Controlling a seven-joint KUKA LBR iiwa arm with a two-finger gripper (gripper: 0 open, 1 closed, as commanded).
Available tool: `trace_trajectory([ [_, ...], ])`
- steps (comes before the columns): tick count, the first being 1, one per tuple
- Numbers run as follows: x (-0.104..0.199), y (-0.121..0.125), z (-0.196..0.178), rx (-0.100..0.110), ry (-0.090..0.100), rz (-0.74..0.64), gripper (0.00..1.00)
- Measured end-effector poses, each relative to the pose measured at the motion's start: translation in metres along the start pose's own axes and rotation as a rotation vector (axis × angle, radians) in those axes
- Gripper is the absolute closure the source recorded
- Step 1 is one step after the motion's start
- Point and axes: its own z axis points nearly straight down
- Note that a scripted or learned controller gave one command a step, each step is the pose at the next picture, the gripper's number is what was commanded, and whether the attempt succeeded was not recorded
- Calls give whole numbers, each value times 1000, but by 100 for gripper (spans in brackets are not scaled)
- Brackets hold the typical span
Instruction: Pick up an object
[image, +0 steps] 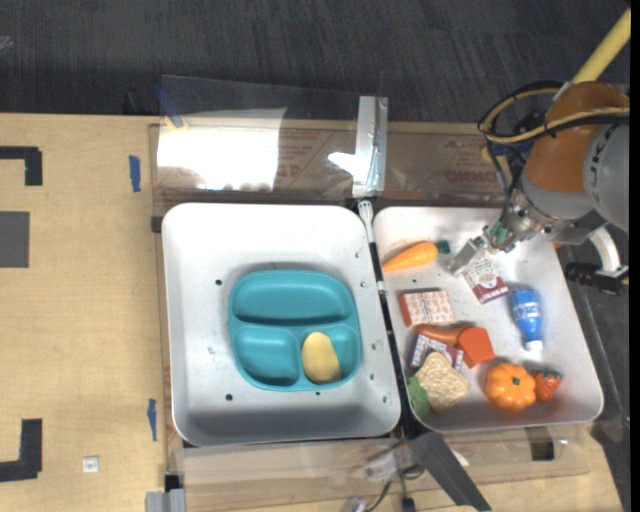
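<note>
My gripper (468, 256) hangs over the back of the right bin (580, 340), between an orange carrot (411, 256) to its left and a small red and white packet (487, 281) just below it. Further forward in that bin lie a blue and white bottle (527, 314), a red and white carton (426, 305), an orange block (476, 345), a small orange pumpkin (509, 385) and a beige round cracker-like piece (441, 379). I see nothing held in the gripper.
The left bin (190, 300) holds a teal divided tray (292, 325) with a yellow potato (320, 357) in its front right compartment. A clear plastic sheet (260, 145) stands behind the bins. The arm (565, 165) and its cables overhang the right bin's back right corner.
</note>
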Motion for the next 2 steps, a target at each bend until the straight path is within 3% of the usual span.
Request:
trace_trajectory([
  [1, -26, -21, -2, -8, 18, -31, 0],
  [2, -6, -43, 0, -13, -3, -67, 0],
])
